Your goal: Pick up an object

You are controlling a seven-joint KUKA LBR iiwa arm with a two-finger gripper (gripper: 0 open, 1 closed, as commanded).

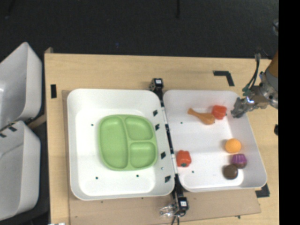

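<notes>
Tool (238,108) at the right bin's far right edge, its grip state impossible to tell from this overhead view, hangs just beside a small red block (219,111) and nothing visibly sits in it. Beneath, the wooden bench (112,71) carries two shallow white bins: the left bin (79,172) holds a green divided plate (126,141), while the right bin (206,182) holds the loose pieces on offer. Those run from a tan, drumstick-shaped toy (201,116) touching the red block, to a red pepper-like piece (183,159) against the centre divider, then an orange ball (233,146), a purple piece (239,160) and a brown one (229,171) clustered near the right wall. The risk appears to be the rim: a descent this close to the bin wall could strike it, or the red block could skid into the tan toy and slip free. The arm (267,86) reaches in from the right, wrist low over the bin's edge and angled toward the block.
</notes>
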